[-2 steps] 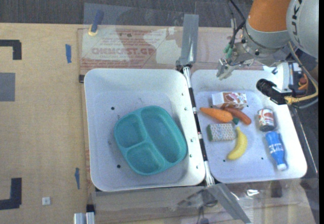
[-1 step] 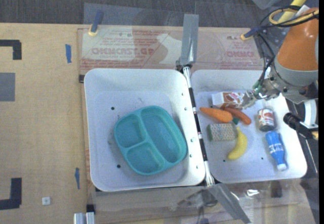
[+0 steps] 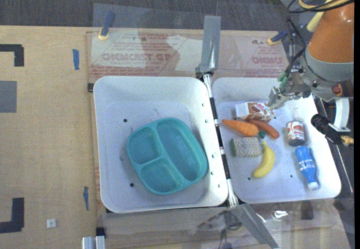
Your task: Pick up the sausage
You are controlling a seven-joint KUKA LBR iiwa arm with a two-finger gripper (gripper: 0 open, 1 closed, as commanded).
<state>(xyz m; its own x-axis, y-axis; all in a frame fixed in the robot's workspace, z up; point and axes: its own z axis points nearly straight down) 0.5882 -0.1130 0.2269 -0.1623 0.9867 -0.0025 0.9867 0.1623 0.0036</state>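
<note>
— What's near in the right bin [image 3: 332, 186]?

— A blue bottle [image 3: 306, 167], a banana [image 3: 265, 161], a small can [image 3: 295, 132]; their labels are too small to read.

— The sausage [image 3: 265, 128]?

— Mid-bin, touching the carrot [image 3: 240, 126], partly tucked behind it (reddish, slim).

— And the gripper [image 3: 277, 96]?

— Farther back, over a packet [image 3: 256, 111]; I cannot tell how its fingers stand. The arm is cut off at right.

— Left bin [image 3: 112, 96]?

— A teal tray [image 3: 166, 155]. Beyond, faded red cardboard lettering [image 3: 135, 57], not legible.

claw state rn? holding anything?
Claw: cannot be told. It hangs over the right bin, above the carton; the sausage lies in the bin, not held.
</note>
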